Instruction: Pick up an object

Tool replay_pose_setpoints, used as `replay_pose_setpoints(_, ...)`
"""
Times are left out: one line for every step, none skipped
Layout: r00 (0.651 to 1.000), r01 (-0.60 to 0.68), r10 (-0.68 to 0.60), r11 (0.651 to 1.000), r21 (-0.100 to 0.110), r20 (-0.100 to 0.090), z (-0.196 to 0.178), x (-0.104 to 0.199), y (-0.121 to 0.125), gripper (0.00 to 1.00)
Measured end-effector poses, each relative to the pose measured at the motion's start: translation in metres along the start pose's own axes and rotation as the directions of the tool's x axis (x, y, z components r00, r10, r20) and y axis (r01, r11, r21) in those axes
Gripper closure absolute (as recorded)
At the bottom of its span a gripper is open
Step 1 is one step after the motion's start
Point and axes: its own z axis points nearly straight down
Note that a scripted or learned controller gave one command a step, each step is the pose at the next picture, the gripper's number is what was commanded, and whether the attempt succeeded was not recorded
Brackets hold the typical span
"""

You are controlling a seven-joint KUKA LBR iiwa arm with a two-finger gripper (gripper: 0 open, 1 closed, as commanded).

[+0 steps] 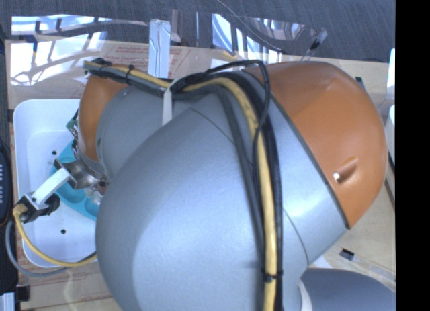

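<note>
1 grey arm (201,202) with 1 orange band (322,128) reaches over 1 white bin (33,121) at the left. Its gripper (84,175) sits low in that bin, against 1 teal object (75,203) on the bin floor. Whether the gripper is spread or closed cannot be told. 2 dark specks (62,231) dot the floor.

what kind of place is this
Likely a robotics lab or test cell: a grey and orange robot arm leans over a shallow white bin on a bench, with cables strapped along it.
</note>
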Motion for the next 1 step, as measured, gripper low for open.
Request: replay_pose_setpoints(0.998, 0.057, -0.057, 0.998, 0.000, -0.001, -0.0146, 0.0864, 0.0500, 1.00)
